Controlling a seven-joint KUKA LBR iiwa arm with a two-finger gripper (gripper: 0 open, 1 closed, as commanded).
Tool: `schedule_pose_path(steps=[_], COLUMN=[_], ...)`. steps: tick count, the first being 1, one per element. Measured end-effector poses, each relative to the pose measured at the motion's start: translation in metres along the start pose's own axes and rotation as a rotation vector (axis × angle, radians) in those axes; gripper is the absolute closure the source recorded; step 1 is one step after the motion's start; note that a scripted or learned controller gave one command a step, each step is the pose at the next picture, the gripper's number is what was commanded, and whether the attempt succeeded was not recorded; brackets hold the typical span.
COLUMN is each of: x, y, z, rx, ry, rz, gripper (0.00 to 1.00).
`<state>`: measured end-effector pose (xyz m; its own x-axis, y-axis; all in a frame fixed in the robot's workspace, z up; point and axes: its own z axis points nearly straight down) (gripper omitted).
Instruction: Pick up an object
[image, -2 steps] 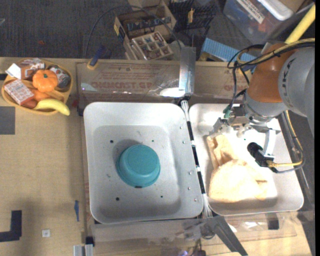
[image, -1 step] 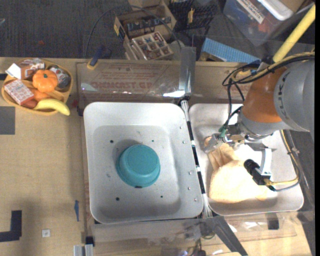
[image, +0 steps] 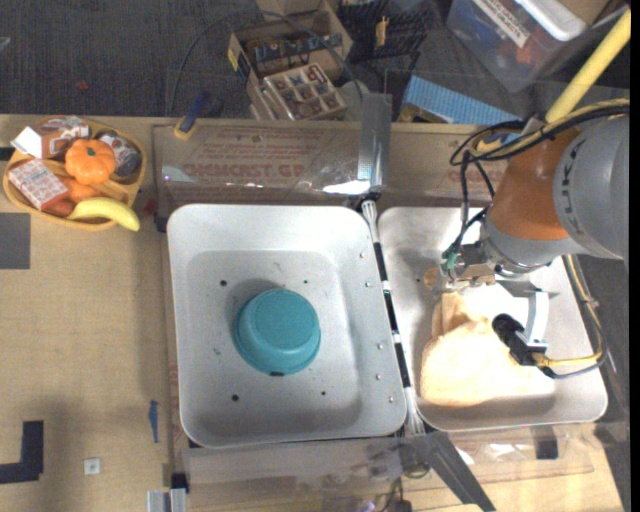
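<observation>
One teal bowl (image: 278, 331) mid left bin (image: 200, 250), clear all round; fingers (image: 470, 285) state can't tell.

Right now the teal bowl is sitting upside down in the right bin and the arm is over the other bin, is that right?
Not quite. The camera view shows the teal bowl upside down in the left bin, and the arm is over the right bin.

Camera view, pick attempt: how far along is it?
Done: the arm has reached over the right bin. In hand: its gripper sits low by the tan soft object, but no grasp is visible. Left: gripping and lifting. The teal bowl sits in the left bin, untouched.
</observation>
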<state>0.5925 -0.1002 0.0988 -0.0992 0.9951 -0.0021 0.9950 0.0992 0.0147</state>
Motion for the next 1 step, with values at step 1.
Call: schedule_pose_path(steps=[1], x=[0.0363], y=[0.0399], z=[-0.0853], rx=[0.01], ry=[0.003], rz=[-0.403], gripper=[1.0])
